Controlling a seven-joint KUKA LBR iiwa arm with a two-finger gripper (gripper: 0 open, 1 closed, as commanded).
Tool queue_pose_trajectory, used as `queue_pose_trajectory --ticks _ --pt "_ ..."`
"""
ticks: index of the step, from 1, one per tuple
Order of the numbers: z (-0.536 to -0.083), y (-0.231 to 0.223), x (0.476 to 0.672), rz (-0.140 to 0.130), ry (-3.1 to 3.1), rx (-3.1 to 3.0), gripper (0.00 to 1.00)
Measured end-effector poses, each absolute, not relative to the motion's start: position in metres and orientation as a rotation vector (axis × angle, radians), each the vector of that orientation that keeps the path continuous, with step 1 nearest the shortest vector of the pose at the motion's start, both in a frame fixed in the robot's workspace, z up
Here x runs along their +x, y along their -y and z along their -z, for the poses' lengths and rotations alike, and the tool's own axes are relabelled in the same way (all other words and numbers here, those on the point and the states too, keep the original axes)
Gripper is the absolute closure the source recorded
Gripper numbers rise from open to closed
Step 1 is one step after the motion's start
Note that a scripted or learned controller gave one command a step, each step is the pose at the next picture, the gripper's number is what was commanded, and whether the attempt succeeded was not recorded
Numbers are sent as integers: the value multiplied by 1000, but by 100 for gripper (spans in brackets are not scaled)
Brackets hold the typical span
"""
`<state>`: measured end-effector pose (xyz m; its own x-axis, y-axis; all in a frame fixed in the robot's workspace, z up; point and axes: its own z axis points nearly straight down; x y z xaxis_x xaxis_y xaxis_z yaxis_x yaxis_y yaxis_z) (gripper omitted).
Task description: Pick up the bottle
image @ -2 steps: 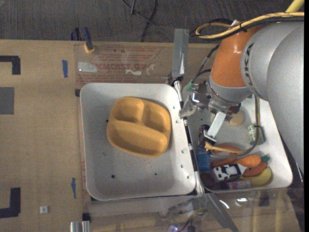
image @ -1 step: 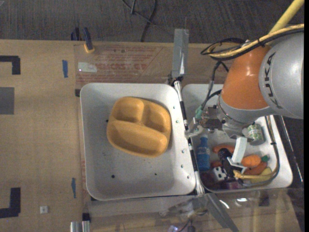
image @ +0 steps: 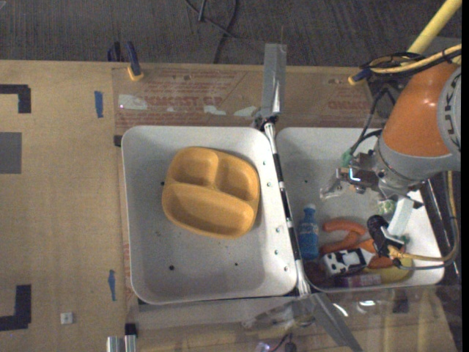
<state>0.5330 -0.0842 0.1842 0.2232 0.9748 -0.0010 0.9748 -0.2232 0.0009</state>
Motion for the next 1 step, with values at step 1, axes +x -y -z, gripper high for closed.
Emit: queue_pose_trajectory --ticks 1 --pt "-98 96 523 -2 -2318 2116 0"
